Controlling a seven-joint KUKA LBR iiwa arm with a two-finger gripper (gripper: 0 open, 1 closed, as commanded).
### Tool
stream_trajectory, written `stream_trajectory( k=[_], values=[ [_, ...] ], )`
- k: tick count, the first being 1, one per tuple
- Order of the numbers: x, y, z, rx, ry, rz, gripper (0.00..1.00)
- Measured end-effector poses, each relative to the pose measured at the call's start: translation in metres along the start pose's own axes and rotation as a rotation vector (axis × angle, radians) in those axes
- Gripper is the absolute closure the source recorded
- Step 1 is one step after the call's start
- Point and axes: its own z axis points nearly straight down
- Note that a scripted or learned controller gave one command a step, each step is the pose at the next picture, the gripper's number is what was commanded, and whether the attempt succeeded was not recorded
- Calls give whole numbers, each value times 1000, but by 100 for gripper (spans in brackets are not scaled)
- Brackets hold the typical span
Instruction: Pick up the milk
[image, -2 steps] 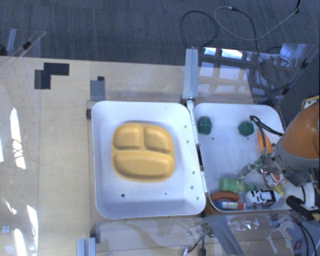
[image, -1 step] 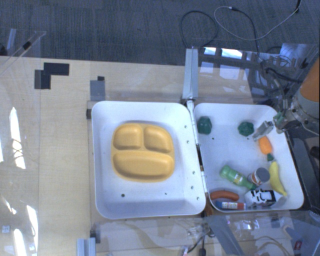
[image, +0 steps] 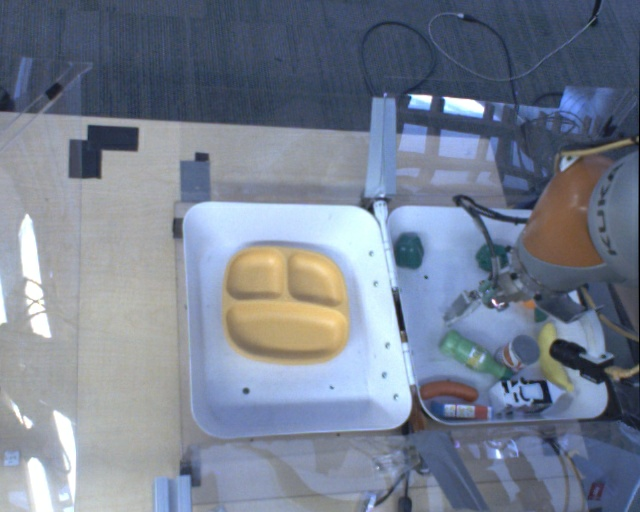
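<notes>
The gripper hangs over the right bin with its two metal fingers spread apart and nothing between them, pointing toward the bin's left side. The milk, a small white carton with black print, lies at the bin's near edge, down and to the right of the gripper, well apart from it. A green bottle sits just below the gripper, with a yellow banana off to its right and a yellow tray in the left bin.
</notes>
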Motion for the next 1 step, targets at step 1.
stream_trajectory(
  k=[1],
  values=[
    [-8,-17,-1,-2,-2,-287,0]
  ],
)
